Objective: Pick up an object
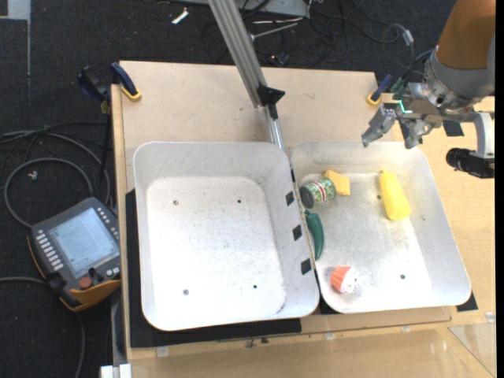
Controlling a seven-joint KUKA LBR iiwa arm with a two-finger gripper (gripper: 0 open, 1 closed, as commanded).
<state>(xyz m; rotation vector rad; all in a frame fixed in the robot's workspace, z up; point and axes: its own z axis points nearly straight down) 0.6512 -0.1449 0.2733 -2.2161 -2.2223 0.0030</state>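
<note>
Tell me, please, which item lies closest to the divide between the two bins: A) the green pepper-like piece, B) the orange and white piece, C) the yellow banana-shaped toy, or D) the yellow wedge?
A: the green pepper-like piece lies right along the right bin's left rim.

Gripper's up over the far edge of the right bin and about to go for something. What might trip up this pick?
1. The green can touches the small yellow block; a grab there may push both or catch the wrong one.
2. The green pepper lies against the right bin's left wall, leaving little room for a finger.
3. The gripper hovers at the bin's far rim; a descent straight down could strike it.
</note>
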